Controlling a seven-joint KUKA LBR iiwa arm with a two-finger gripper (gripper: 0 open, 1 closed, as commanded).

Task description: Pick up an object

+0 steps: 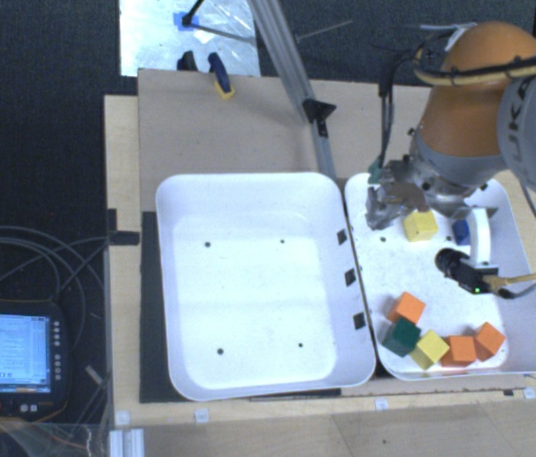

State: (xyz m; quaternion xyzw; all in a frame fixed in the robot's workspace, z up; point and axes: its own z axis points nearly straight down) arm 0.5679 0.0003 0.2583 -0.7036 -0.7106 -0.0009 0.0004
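Gripper [383, 208], opening not discernible, low in right bin [534, 350] beside yellow cube [421, 226]; risk: off-centre approach could nudge cube away w/o a grasp.

The grey arm's orange-banded wrist [477, 89] hides the right white bin's [534, 346] twelve o'clock rim; a small blue block [460, 230] shows only partly beneath it

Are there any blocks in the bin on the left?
No, the left bin has no blocks; the blocks all lie in the right bin.
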